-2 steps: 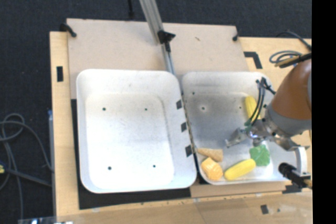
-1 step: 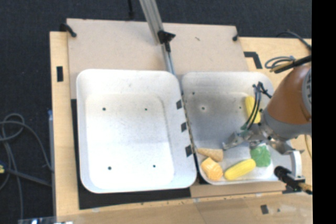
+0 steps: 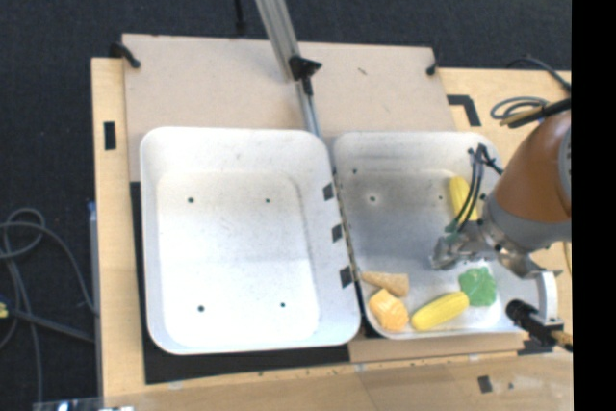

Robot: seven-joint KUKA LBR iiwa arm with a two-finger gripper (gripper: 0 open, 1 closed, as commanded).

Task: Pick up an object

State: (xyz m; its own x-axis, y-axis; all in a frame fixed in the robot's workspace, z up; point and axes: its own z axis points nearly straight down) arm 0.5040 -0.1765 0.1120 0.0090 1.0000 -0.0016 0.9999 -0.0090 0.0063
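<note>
Yellow and lying along the front wall of the right bin (image 3: 385,154), a corn cob (image 3: 440,310) is the nearest of the loose items, with an orange block (image 3: 388,310) just beside it on its left and a tan wedge-shaped piece (image 3: 386,282) touching that block from behind. Next to the corn's right end sits a green leafy toy (image 3: 477,286), near the bin's front right corner. Farther back, against the right wall, a yellow banana-like piece (image 3: 459,194) stands partly behind black cables. Reaching in from the right, the grey arm with its orange band (image 3: 535,173) carries the gripper (image 3: 449,252) low over the bin floor, between the yellow piece and the green toy, touching neither as far as can be seen; whether its tips are apart or together cannot be made out, and nothing shows between them. Left bin (image 3: 241,144) lies alongside, its walls touching the right one, and a slanted metal rail (image 3: 272,0) rises behind both
</note>
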